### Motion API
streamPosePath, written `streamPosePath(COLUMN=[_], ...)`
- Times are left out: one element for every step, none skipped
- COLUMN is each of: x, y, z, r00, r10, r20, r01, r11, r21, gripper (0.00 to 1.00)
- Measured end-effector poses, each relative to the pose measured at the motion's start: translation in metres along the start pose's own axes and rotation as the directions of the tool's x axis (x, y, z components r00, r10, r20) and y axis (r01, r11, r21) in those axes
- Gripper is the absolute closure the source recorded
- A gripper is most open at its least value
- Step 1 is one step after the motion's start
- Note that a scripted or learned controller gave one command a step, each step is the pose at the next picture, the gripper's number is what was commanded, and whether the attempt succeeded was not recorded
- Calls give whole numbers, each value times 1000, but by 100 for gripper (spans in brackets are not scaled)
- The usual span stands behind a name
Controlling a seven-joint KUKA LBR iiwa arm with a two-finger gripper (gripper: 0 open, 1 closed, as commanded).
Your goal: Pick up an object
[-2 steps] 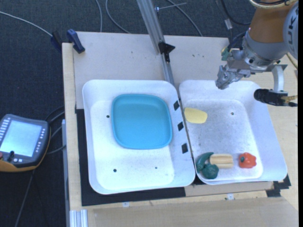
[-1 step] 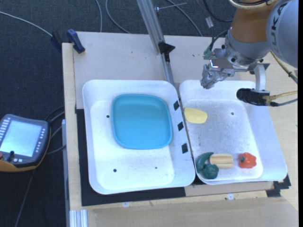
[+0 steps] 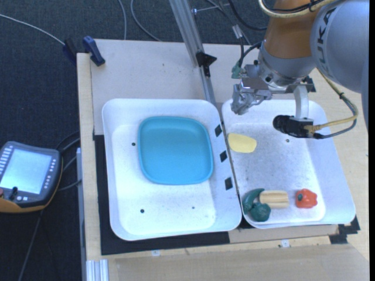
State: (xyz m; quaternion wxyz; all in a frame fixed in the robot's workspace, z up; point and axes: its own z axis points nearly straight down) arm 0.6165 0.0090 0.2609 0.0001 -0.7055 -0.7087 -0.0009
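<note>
Right bin (image 3: 328, 174): far rim hidden behind arm (image 3: 310, 34), pincer (image 3: 240, 105).

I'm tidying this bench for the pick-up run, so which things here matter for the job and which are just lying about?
Belongs to the job:
- claw
- right bin
- yellow piece
- green toy vegetable
- tan block
- red toy pepper

Just lying about:
- left bin
- blue plate
- handheld control pad
- blue clamp
- cables on the floor
</note>
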Motion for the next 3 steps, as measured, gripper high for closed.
streamPosePath(x=[43,87,85], y=[-5,-16,-15], z=[4,5,5], r00=[1000,1000,1000], r10=[1,1,4], r20=[0,0,1], r01=[-1,-1,-4], r11=[1000,1000,1000], r21=[1,1,0], gripper=[100,100,0])
